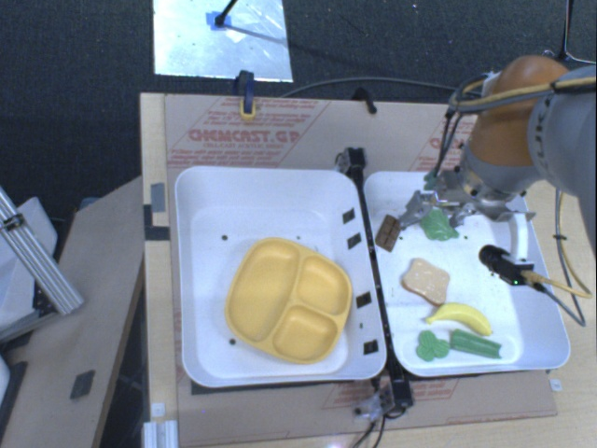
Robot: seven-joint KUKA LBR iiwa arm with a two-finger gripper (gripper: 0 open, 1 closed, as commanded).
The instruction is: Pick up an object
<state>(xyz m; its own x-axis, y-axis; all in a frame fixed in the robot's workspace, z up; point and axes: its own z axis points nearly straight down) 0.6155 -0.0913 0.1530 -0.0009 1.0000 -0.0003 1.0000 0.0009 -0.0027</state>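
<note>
My gripper (438, 209) hangs over the far part of the right bin (550, 343). A pale green toy (437, 226) lies right under it, touching or nearly touching it. How the jaws stand is hidden from this angle. Nearer the front of the bin are a slice of toast (425, 281), a yellow banana (460, 317), a green broccoli piece (430, 346) and a green pod (477, 344). A small brown block (387, 232) leans by the divider, left of the gripper.
The left bin (201, 250) holds a yellow divided plate (289, 299). A black divider strip (367, 269) runs between the bins. The grey arm with its orange band (508, 110) comes in from the right. A black fitting with cables (504, 265) hangs over the right bin.
</note>
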